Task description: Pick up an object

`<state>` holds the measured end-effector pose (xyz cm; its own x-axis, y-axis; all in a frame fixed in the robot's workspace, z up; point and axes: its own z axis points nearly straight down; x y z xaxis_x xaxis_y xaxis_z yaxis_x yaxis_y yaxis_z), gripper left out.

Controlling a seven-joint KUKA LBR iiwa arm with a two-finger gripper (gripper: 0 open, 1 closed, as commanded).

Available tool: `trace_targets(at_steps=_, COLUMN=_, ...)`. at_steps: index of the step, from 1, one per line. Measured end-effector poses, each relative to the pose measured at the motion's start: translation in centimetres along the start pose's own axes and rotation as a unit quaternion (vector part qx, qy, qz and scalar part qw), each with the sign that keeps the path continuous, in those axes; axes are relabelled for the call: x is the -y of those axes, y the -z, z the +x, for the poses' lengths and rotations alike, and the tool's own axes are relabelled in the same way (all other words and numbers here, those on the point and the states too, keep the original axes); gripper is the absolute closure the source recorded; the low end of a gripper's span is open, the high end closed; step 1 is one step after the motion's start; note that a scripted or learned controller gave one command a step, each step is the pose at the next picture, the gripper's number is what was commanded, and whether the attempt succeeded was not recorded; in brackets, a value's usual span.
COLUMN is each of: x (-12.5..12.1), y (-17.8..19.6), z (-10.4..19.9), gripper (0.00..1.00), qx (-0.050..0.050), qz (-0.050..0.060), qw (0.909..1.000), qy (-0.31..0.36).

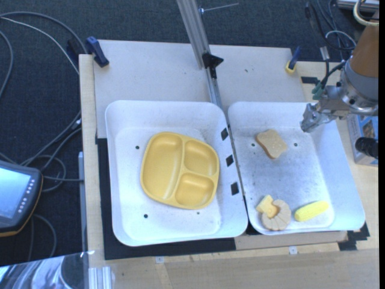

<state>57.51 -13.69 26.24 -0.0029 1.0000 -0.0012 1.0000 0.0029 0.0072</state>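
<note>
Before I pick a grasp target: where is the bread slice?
The bread slice lies in the upper part of the right bin, left of the gripper and well above the yellow corn near the bin's lower edge.

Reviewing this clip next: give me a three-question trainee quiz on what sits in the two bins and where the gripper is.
1. True or false: the yellow divided tray lies in the left bin.
2. Which item lies nearest the gripper? A) corn cob B) bread slice C) round cookie
3. Fill in: the small yellow piece lies touching the ____, near the front edge of the right bin.

Key: 1 true; 2 B; 3 round cookie.
</note>
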Motion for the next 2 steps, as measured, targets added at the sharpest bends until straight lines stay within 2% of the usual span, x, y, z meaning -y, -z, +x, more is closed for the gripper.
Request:
trace_targets(at_steps=1, x=-0.1, y=3.7, z=0.0, gripper=1.0, qx=0.0, qz=0.001, qw=1.0, qy=-0.001)
trace_targets(at_steps=2, x=-0.9, y=2.3, z=4.4, gripper=1.0, qx=-0.002, qz=0.005, qw=1.0, qy=0.001)
